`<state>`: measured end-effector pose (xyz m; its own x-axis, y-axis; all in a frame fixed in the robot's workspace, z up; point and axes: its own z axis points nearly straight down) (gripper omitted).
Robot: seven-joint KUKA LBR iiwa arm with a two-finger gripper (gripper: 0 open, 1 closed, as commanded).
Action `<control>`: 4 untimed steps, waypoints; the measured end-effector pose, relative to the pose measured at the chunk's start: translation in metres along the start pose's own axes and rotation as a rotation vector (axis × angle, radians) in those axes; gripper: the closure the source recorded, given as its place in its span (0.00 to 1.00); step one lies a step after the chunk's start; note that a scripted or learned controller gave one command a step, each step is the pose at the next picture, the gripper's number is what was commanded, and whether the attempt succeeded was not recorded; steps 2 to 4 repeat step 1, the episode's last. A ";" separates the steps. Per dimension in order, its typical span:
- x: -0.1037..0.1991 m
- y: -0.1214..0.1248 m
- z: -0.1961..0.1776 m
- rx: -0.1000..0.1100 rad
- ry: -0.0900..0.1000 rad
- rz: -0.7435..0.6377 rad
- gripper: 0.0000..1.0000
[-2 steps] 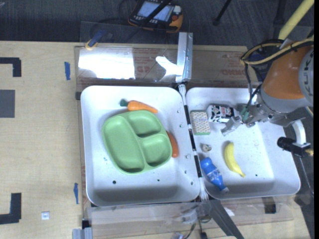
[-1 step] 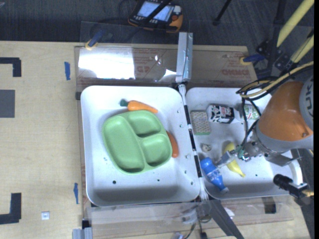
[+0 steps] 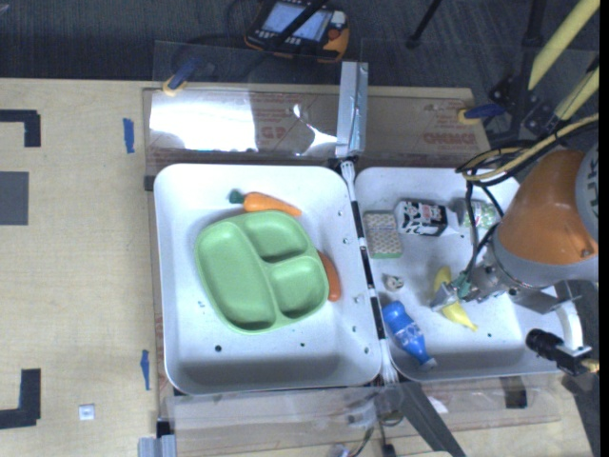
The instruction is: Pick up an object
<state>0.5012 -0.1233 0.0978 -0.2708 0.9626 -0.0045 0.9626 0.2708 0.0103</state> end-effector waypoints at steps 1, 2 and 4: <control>0.058 0.002 -0.183 0.010 0.004 0.022 1.00; 0.058 0.002 -0.183 0.010 0.004 0.022 1.00; 0.058 0.002 -0.183 0.010 0.004 0.022 1.00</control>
